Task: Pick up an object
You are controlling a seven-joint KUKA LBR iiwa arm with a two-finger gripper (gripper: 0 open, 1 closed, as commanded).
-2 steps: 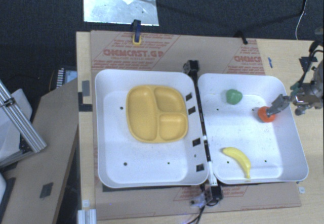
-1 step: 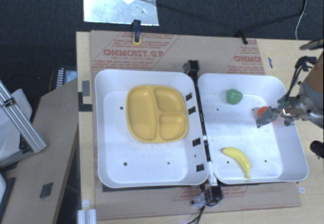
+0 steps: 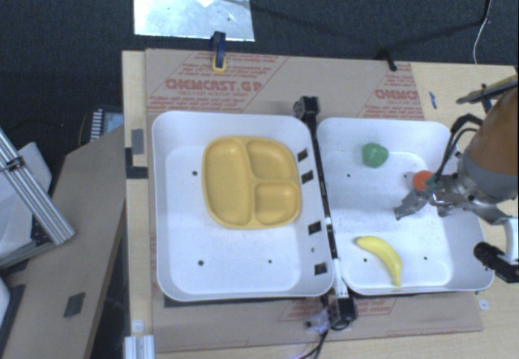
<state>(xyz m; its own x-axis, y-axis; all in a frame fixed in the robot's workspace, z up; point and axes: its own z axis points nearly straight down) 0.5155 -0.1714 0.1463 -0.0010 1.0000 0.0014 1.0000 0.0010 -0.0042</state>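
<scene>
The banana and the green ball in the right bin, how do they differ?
The banana is yellow, long and curved; the green ball is green, round and compact. The banana lies near the front of the right bin, while the green ball sits near its back wall. The banana covers more of the floor than the green ball. Both rest loose on the same bin's white floor, apart from the gripper.

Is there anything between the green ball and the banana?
No, in the camera view just bare white bin floor separates the green ball from the banana.
</scene>
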